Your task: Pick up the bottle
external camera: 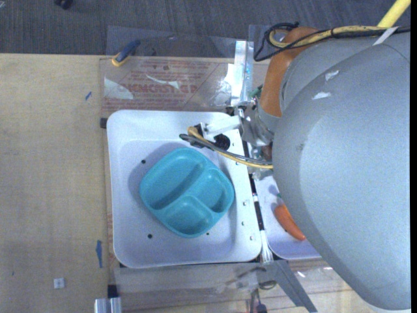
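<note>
The grey arm [345, 175] fills the right side of the scene, its orange band [279, 70] at the far end of its bulk. It covers most of the right bin [279, 245]. The gripper [249, 134] sits low over the seam between the two bins, at the far right corner of the left bin [124, 175]. The wrist hides it, so whether it is open or closed cannot be told, and nothing can be seen held in it. The bottle's place cannot be told either, as the arm hides most of the right bin's floor. In the strip of that bin left uncovered lies an orange carrot-shaped thing [287, 222], close to the bin's left wall and partly under the arm's edge. The left bin holds a teal divided plate [187, 192] with three compartments. It lies flat and turned at a diagonal near the middle of the bin's floor, apart from all four walls and just near and left of the gripper. Beyond the far wall of the left bin a clear plastic sheet with faded reddish print [166, 83] lies on the wooden bench [52, 175]. A blue and yellow handle [124, 52] rests at the sheet's far left corner. Dark carpet [163, 5] runs along the far side of the bench.
</note>
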### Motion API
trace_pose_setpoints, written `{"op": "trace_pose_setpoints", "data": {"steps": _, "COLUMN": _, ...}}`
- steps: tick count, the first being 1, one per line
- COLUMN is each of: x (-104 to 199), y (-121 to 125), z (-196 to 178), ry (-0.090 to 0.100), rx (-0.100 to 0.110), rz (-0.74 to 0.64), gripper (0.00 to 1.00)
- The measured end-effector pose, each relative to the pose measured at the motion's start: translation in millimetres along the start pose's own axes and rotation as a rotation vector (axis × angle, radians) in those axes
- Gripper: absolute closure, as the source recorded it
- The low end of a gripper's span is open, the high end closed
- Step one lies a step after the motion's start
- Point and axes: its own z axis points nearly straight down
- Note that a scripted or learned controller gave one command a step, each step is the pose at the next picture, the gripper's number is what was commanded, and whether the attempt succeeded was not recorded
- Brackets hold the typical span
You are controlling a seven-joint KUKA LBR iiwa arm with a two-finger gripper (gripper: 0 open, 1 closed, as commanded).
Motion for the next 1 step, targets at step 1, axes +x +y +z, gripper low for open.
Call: {"op": "trace_pose_setpoints", "data": {"steps": 1, "x": -11.9, "y": -22.5, "z": -72.7, "ry": 0.001, "rx": -0.002, "rz": 0.010, "gripper": 1.00}}
